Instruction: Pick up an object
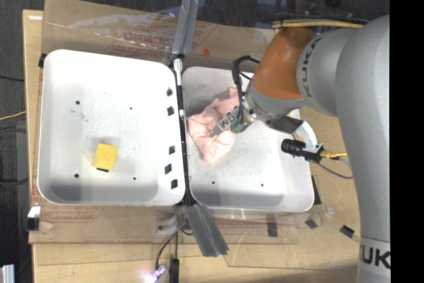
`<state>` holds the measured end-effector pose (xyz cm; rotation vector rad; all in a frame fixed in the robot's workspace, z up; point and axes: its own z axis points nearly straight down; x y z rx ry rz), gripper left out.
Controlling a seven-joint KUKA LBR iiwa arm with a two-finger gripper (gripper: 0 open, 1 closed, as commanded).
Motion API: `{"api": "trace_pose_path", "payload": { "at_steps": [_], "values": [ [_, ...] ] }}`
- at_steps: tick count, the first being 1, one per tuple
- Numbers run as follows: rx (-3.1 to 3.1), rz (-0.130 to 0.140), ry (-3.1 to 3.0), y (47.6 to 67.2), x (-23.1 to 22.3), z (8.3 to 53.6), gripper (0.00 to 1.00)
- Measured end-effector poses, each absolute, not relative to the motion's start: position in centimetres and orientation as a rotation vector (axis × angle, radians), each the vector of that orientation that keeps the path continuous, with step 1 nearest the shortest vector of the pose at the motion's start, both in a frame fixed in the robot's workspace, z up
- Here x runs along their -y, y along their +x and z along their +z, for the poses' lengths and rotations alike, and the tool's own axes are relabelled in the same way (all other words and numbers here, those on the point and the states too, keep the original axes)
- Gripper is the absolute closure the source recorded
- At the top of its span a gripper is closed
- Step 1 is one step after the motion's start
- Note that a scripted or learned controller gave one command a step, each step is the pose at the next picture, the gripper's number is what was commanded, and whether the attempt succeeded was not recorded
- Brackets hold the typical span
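A crumpled pink cloth (207, 126) lies in the right bin (265, 189), against its left wall. My gripper (227, 125) is down on the cloth's right side, its tip buried among the folds. A small yellow sponge block (105, 156) rests in the left bin (79, 76), toward its front left. The grey arm with its orange band (281, 69) leans in from the right over the right bin.
A metal divider bar (180, 69) runs between the two bins. A black cable and a yellow-tipped connector (306, 150) hang at the arm's side over the right bin's right rim. Cardboard underlies both bins.
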<state>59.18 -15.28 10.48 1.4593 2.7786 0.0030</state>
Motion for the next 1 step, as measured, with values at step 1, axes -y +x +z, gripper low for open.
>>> {"api": "trace_pose_path", "payload": {
  "at_steps": [1],
  "values": [
    [-2.581,-0.001,1.792,61.75,12.41,20.83,1.0]
  ]
}}
